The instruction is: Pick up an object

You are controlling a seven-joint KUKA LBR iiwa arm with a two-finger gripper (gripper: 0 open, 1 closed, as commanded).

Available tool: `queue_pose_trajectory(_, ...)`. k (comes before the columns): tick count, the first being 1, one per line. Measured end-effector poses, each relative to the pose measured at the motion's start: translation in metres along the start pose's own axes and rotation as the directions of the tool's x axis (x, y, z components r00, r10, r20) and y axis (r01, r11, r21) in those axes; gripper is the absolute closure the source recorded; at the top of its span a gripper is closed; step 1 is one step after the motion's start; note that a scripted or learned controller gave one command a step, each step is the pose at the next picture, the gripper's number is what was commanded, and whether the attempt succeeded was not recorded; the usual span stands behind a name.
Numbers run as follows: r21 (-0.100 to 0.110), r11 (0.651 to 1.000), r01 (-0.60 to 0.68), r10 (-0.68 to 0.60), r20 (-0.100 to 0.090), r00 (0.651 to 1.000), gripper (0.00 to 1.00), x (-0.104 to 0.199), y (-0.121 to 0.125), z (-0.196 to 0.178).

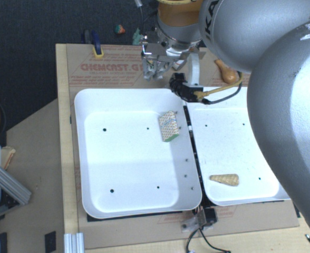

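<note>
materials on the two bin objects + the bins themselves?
Patterned block in the left bin: looks like soft sponge or fabric, matte, with a fine checkered print and a green edge. Tan cone in the right bin: matte, speckled, possibly wood or foam; unclear. Bins: smooth white moulded plastic, slight sheen, rounded corners.

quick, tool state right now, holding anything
Tool: above the far edge of the left bin; whether open or closed cannot be told, and nothing is seen in it.
</note>
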State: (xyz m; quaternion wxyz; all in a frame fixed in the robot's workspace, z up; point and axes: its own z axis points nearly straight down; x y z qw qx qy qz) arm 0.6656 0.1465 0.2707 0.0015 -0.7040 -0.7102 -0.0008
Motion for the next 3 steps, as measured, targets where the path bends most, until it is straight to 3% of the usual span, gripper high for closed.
queue_pose_trajectory(1, 0.006, 1.000, -0.011, 0.011, 0.004, 1.000, 1.00, -0.035, -0.045, 0.013)
queue_pose_trajectory(2, 0.007, 1.000, -0.001, 0.001, 0.002, 1.000, 1.00, 0.042, -0.071, 0.045)
queue_pose_trajectory(3, -0.007, 1.000, -0.003, 0.003, -0.001, 1.000, 1.00, 0.066, -0.122, -0.029)
